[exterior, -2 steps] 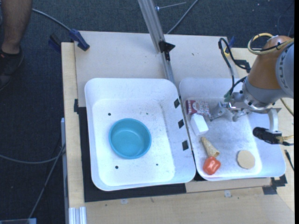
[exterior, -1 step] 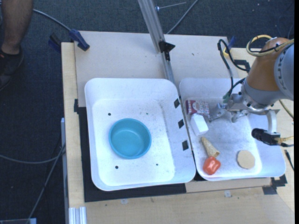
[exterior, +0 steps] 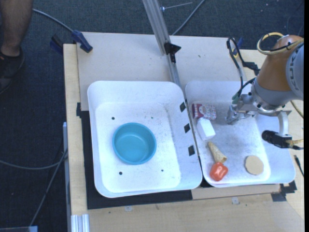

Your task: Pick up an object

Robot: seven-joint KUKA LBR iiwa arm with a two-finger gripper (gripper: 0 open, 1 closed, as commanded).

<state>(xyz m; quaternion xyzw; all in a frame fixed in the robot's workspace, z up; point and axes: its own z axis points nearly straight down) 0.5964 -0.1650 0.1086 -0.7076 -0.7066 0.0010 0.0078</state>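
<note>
The right bin (exterior: 270, 178) holds a red-and-white packet (exterior: 203, 111) at its far left, with a white block (exterior: 206, 128) just in front of it. Nearer the front lie a tan cone-shaped piece (exterior: 217, 152), a red pepper-like object (exterior: 218, 171) and a round tan disc (exterior: 254, 165). My gripper (exterior: 233, 116) hangs over the far middle of this bin, to the right of the packet, fingers pointing down toward the bin floor. Nothing shows between the fingers.
The left bin (exterior: 101, 100) holds a blue bowl (exterior: 134, 143). A metal pole (exterior: 159, 23) slants across the bench from the top and ends between the bins. Black cables (exterior: 237, 57) loop behind the right bin. A blue clamp (exterior: 82, 40) sits at the bench's far left corner.
</note>
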